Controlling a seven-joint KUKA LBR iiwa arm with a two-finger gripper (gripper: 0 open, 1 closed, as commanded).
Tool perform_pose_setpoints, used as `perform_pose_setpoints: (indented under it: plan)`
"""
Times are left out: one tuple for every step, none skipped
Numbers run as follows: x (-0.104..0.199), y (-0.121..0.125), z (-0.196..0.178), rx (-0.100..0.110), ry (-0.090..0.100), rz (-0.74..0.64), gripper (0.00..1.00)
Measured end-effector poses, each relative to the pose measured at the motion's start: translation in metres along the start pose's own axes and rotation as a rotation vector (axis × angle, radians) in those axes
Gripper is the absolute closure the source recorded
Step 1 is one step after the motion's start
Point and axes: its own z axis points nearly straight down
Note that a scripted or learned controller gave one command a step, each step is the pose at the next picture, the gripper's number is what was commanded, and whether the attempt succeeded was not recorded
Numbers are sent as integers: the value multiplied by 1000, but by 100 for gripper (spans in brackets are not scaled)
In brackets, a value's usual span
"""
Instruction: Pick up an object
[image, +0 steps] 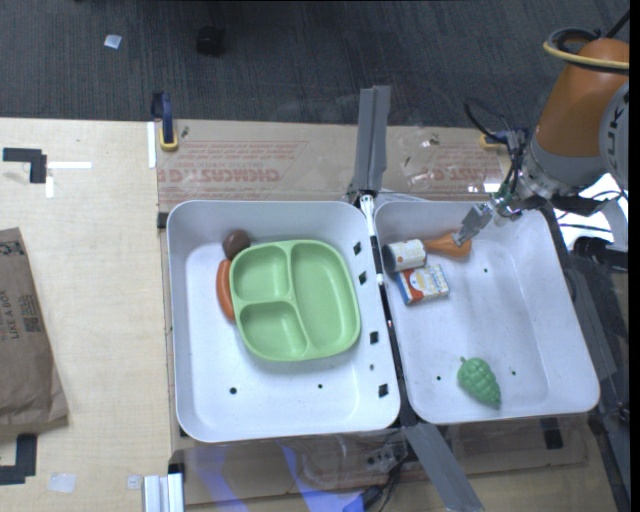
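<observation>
A green ridged toy (479, 382) lies nearest in the right bin (540, 340); farther back, a small box (422, 285) and can (405, 255) sit beside an orange carrot-like piece (447, 246). The gripper (468, 232) hangs at that piece's right end, its long axis running left-right; whether it grips cannot be told.

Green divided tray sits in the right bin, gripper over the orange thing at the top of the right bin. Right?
Not quite: the camera view shows the green divided tray in the left bin. The gripper is over the orange thing at the top of the right bin.
</observation>
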Motion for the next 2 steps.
perform_pose_setpoints:
  plan:
    - [20,9,68,0,-1,54,0]
    - [19,9,58,-1,-1,55,100]
